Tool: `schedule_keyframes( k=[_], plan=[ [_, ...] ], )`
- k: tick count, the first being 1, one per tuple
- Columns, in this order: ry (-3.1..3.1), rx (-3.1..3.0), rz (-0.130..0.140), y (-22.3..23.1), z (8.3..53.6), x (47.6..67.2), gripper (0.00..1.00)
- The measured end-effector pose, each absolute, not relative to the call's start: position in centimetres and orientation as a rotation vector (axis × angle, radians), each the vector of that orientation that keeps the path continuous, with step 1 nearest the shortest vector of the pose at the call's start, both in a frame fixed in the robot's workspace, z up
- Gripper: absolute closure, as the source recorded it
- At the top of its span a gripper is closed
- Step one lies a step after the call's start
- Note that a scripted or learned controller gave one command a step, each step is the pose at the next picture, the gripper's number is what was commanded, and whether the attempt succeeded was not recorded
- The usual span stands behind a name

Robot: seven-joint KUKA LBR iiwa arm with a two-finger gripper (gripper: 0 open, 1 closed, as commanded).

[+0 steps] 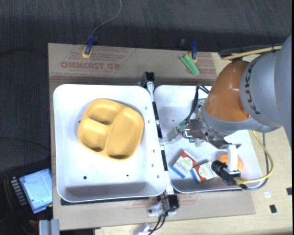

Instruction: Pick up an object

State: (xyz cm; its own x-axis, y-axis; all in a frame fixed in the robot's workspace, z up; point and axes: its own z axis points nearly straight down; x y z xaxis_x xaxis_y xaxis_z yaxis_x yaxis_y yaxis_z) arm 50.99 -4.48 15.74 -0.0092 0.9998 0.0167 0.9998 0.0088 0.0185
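My gripper (187, 130) hangs low over the middle of the right bin (172, 104), under the orange band of the arm. Its tip is partly hidden by the wrist, and nothing shows in its grasp. Just below it lie two small cartons: a blue, white and orange one (183, 164) and a red, white and blue one (204, 172). An orange and white object (232, 159) rests near the bin's right side, partly behind the arm. A large yellow three-section dish (110, 128) sits in the left bin (66, 146).
A green marker-like stick (190, 64) lies on the brown board behind the right bin. Blue clamps (90, 45) hold the board's far edge. The ridge between the bins (157, 131) runs just left of the gripper.
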Motion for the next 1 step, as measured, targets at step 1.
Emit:
schedule_keyframes(
  k=[1],
  plan=[
    [2.225,2.212,0.040,-5.59,14.64,51.13,0.00]
  ],
)
